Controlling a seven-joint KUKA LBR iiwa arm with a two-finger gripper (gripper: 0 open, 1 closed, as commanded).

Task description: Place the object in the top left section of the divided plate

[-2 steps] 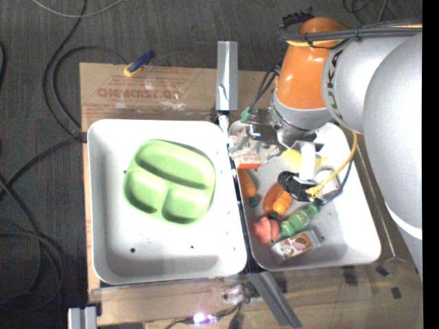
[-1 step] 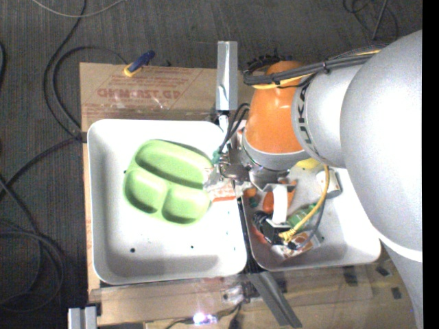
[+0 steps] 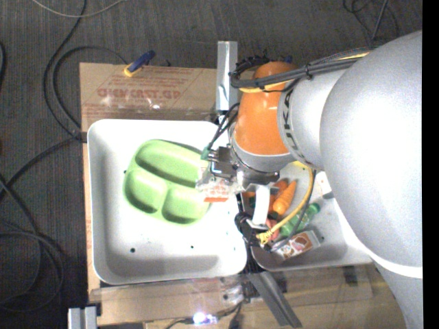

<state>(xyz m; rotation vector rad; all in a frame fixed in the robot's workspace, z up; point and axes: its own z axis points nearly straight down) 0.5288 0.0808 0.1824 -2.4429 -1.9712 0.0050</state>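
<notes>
A green divided plate [image 3: 163, 180] lies in the left white bin [image 3: 116, 252], tilted, with one long section toward the back and two smaller ones toward the front. My gripper [image 3: 214, 182] hangs at the plate's right edge, under the orange wrist band [image 3: 264, 125]. A small orange-red object [image 3: 218, 195] shows just below the gripper tip, at the plate's rim; I cannot tell whether it is held. The plate's sections look bare.
The arm covers most of the right bin [image 3: 329, 252], where an orange carrot [image 3: 284, 196], a green item [image 3: 309, 213] and a printed packet [image 3: 300, 243] lie. Cardboard [image 3: 144, 91] sits behind the left bin. Cables run over the floor.
</notes>
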